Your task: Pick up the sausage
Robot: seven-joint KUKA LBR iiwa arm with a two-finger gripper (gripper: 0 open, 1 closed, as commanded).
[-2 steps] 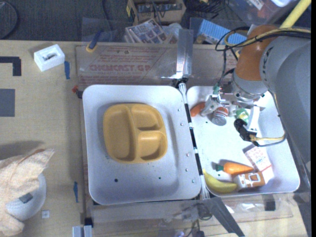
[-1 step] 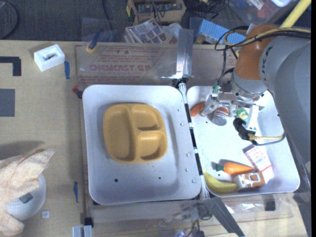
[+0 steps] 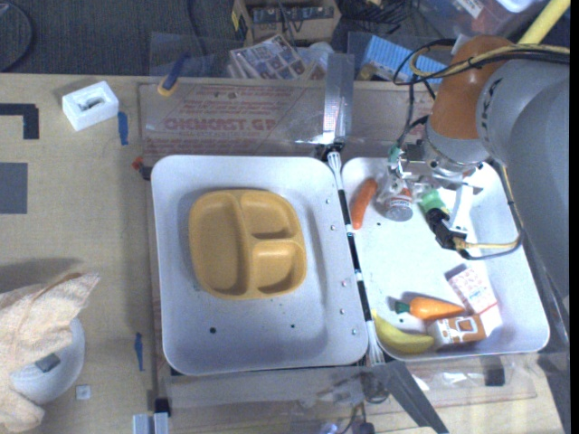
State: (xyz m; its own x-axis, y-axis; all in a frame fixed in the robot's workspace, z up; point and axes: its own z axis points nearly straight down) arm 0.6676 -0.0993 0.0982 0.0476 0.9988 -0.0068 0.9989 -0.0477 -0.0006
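Camera view: claw point(image 3: 395, 191), grip state unclear, hovers just right of the sausage point(image 3: 362, 202), seemingly lining up a grasp.

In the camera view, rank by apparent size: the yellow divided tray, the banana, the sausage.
Largest to smallest:
1. yellow divided tray
2. banana
3. sausage
Banana and sausage look close in size; the carrot overlaps the banana, so that order is unsure.

We see a bulky grey arm point(image 3: 534, 107) at the right of the frame, an orange band point(image 3: 461, 80) above its wrist. Black and yellow cables point(image 3: 488, 242) loop off it, and the gripper point(image 3: 398, 193) carries silver metal with green bits.
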